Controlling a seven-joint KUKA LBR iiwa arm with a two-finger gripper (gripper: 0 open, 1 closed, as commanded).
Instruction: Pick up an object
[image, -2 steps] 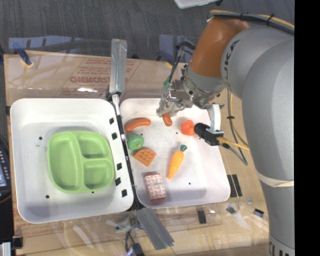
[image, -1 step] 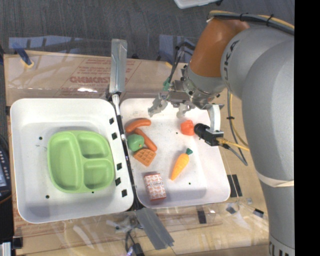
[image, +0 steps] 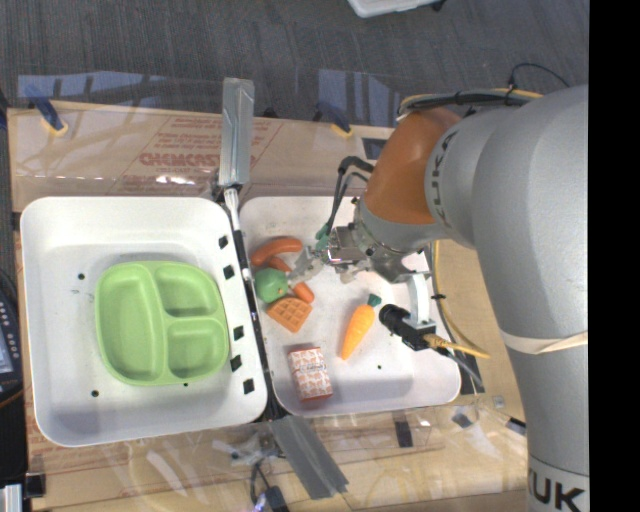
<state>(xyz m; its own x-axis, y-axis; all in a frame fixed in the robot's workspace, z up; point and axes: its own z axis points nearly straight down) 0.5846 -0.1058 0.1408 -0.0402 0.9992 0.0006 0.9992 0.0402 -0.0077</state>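
1. Camera view: gripper (image: 318, 252) is low in the right bin (image: 400, 385), at its upper-left area; can't tell whether its fingers are apart or together, or touching anything.
2. Just left of it, a cluster: glossy sausage (image: 275, 249), round green fruit (image: 270, 285), small orange piece (image: 302, 292), ridged waffle (image: 290, 314).
3. Carrot (image: 357, 331), smooth and tapered with a green top, lies mid-bin, apart from the cluster.
4. Pink printed box (image: 310, 373) near the front wall.
5. Left bin (image: 60, 400) holds a green three-compartment tray (image: 160, 322).

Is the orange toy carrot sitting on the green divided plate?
No, the orange toy carrot lies in the right white bin; the green divided plate is in the left bin.
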